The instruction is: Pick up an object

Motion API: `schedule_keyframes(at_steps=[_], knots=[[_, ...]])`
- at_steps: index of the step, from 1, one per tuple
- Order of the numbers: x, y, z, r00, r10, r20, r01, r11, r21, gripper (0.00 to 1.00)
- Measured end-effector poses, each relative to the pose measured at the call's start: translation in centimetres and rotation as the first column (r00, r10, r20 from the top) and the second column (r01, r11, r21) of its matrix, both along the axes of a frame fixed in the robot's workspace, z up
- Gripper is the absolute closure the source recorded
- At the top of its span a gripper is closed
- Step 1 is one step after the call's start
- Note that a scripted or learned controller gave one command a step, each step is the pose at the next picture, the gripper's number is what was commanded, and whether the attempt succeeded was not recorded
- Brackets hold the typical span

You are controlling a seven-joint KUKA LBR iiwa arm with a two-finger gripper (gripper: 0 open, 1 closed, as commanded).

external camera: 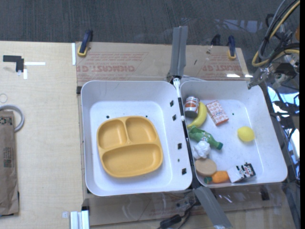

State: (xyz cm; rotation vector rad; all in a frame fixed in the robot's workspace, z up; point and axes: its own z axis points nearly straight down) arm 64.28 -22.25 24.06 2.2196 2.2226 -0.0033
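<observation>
In the left bin we see a yellow divided plate. The right bin holds a can, banana, red box, lemon, green bottle and an orange at the lower edge.

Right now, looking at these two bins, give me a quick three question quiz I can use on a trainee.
1. True or false: the yellow divided plate lies in the left bin.
2. Which touches the small can? A) lemon B) banana C) red and white box
3. Fill in: the green bottle lies in the ____ bin, near the divider.

Key: 1 true. 2 B. 3 right.
</observation>
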Motion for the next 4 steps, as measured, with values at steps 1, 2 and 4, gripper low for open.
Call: schedule_keyframes(at_steps=[1, 2, 4], knots=[[-4.9, 5.9, -10.0, 0.997, -0.083, -0.001, 0.083, 0.997, 0.000, 0.00], [-2.4, 10.3, -14.9, 0.999, -0.036, 0.000, 0.036, 0.999, 0.000, 0.00], [-3.3, 14.7, -4.1, 0.990, -0.141, 0.000, 0.141, 0.990, -0.001, 1.00]])
